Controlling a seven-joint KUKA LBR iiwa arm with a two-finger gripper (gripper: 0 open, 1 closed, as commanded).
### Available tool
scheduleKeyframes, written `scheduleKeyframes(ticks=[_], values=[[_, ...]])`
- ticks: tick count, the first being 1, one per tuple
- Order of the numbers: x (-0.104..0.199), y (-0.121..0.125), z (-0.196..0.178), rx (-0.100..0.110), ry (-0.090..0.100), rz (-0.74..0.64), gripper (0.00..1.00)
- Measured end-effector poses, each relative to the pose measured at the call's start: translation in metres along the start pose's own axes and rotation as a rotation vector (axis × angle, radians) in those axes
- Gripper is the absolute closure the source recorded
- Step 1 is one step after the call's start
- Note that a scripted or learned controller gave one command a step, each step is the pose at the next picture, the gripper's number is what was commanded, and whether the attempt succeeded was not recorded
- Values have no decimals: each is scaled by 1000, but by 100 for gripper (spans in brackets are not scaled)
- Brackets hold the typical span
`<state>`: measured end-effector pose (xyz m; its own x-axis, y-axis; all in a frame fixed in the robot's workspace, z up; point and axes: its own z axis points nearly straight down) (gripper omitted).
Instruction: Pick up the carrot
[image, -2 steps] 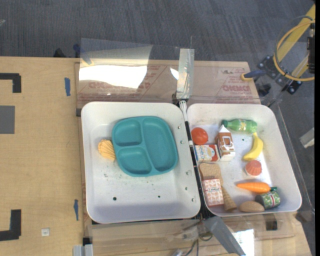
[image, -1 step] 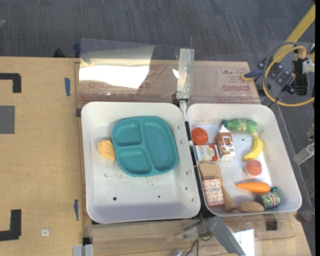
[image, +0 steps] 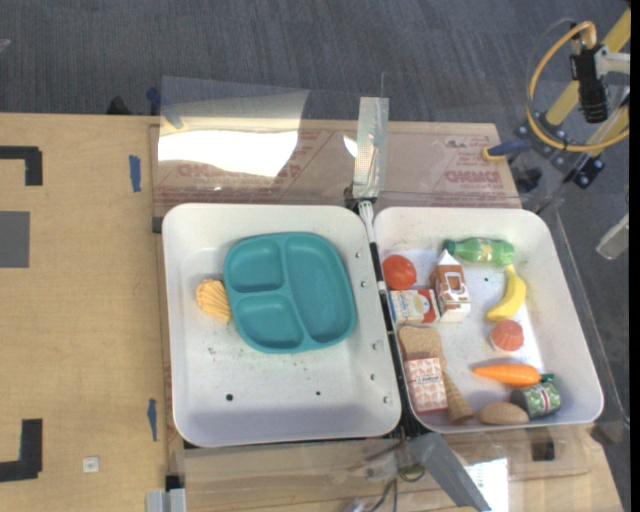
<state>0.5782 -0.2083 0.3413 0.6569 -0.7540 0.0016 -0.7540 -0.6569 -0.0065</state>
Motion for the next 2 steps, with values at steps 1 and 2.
scheduleKeyframes(ticks=[1, 2], values=[[-17, 13, 31, -2, -5, -424, 100], [7, 12, -12, 0, 1, -546, 100]])
